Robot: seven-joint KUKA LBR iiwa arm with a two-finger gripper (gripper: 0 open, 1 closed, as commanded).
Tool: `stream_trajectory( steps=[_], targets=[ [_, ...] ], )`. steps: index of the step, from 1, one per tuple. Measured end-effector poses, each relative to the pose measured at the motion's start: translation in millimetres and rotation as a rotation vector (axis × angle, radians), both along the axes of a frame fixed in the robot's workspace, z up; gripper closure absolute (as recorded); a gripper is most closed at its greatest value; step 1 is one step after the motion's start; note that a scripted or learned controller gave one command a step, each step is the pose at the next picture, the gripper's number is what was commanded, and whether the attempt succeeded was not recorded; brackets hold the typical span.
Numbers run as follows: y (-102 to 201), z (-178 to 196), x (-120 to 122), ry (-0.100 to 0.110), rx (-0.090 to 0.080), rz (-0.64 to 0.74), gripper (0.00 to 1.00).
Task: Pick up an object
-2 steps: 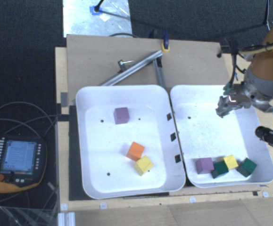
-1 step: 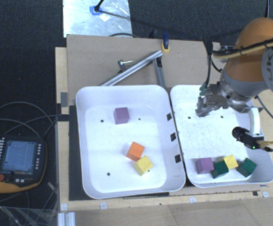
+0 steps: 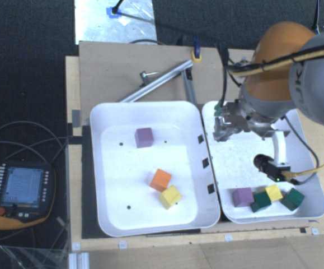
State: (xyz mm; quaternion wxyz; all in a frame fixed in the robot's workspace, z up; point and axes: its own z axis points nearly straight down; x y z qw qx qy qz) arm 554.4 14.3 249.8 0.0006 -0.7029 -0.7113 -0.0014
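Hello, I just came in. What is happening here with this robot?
A grey arm with an orange band reaches in from the right. Its gripper hangs over the far-left part of the right bin. That bin has a purple block, two green blocks and a yellow one. The left bin has purple, orange and yellow blocks.

Grey arm (image 3: 318, 77) with orange band (image 3: 279, 43) and black cables.
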Motion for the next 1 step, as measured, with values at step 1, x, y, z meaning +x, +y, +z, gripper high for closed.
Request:
stream_trajectory(
  steps=[1],
  targets=[
    [53.3,0.9,-5.2,0.001,0.0,0.0,1.0]
  ],
)
